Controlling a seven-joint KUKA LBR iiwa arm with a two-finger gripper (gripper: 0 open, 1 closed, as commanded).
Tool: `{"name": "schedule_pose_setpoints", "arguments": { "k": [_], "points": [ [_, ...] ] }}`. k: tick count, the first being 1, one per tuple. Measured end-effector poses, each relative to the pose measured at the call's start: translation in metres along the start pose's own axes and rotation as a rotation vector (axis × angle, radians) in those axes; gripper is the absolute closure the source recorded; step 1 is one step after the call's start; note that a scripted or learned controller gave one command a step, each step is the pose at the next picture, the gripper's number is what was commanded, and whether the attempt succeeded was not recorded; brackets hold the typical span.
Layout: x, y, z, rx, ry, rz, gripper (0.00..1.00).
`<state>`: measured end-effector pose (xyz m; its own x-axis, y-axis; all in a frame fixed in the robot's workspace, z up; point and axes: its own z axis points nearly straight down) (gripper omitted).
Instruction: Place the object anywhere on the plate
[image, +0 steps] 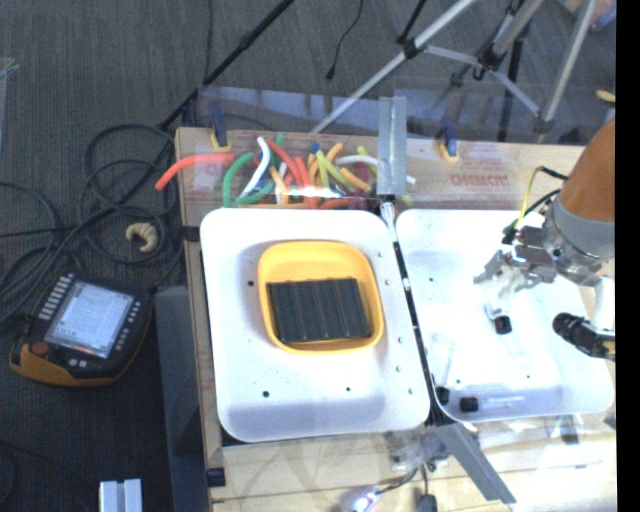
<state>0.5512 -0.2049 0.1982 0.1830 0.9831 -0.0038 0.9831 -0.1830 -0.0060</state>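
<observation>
From the overhead camera view, two white bins sit side by side on the surface. The left bin (300, 400) carries a yellow plate (318, 262) with a dark ribbed insert (318, 310) lying in it. That's the target, and nothing from the task rests on it yet.

Over to the right bin (520, 395), where the arm (600, 190) comes in from the right. The tool (508, 290) hangs low over the far-right part of that bin, metal fingers pointing down and toward the left. Just below and slightly near of the tips there's a small dark object (501, 323) on the bin floor. Is it pinched? It reads as lying free, just beside the tips rather than between them, but it's tiny and the fingers blur into the white, so whether they're spread or closed can't be told.

Another dark piece (580, 335) shows at the right edge; it could be part of the rig.

The relation that matters: the object lies just on the near side of the tool, almost under it, while the plate is well off to the left, across the divider between the bins. The object's long axis is too small to read. By the look of it, the grasp comes first, then a long carry leftward.
</observation>
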Motion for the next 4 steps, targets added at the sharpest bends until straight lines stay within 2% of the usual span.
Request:
{"name": "schedule_pose_setpoints", "arguments": {
  "k": [1,2,3,4],
  "points": [
    [0.01,-0.067,0.002,0.0,0.004,-0.242,1.0],
    [0.019,-0.068,0.072,-0.014,0.0,-0.429,1.0],
    [-0.008,-0.065,0.005,-0.005,0.002,-0.762,1.0],
    [-0.016,-0.064,-0.003,-0.005,0.003,-1.06,1.0]
  ]
}}
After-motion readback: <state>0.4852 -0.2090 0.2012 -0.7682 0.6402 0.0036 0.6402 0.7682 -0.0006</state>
